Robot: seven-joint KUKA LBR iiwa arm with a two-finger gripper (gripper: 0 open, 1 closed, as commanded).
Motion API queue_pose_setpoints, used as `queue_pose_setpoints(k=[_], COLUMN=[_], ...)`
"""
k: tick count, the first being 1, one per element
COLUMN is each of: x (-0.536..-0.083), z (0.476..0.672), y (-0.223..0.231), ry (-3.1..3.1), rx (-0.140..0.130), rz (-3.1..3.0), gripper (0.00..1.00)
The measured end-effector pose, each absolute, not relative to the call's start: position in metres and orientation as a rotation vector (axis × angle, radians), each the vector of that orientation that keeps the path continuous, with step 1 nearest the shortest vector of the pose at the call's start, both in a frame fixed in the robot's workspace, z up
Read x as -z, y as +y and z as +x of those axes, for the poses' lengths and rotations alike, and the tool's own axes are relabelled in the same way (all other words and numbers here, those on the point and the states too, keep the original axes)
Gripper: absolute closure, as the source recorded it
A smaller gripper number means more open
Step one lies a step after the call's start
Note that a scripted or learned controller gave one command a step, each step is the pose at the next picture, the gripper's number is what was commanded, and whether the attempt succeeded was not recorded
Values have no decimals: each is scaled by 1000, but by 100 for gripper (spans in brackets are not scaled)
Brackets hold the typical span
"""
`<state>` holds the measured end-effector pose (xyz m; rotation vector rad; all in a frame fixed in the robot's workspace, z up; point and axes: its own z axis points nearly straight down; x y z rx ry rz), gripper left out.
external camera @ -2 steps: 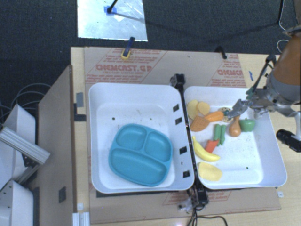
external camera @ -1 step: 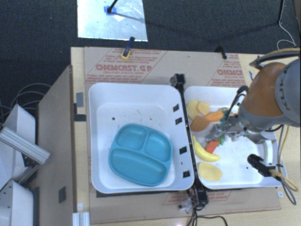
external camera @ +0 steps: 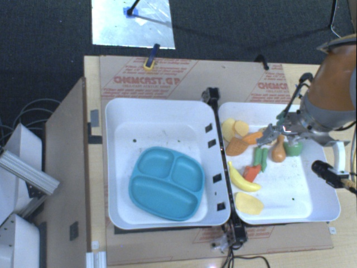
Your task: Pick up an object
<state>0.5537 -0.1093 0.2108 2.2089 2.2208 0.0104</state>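
The hand [external camera: 277, 130] is being hovered low over the toy food [external camera: 252, 159] heaped in the right bin [external camera: 312, 205], seemingly for a pick, though whether it is released or clenched cannot be told, while the blue tray [external camera: 166, 182] is being left in the left bin [external camera: 120, 149].

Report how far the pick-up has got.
Done: the arm has reached over the right bin, and the claw sits low among the toy food near the drumstick and carrot. In hand: nothing visibly held; I cannot tell the claw's state. Left: grasping and lifting an item. The banana lies in the bin, and the blue tray sits in the left bin.
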Motion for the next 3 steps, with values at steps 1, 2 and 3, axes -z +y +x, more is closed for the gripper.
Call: queue_pose_setpoints(k=[1,2,3], x=[-79,-95,-191], z=[535,537,603], y=[-143,-141,-59], ry=[2220,2221,2230], rx=[3,-3,-19], rz=[2224,2218,2198], gripper=[0,100,100])
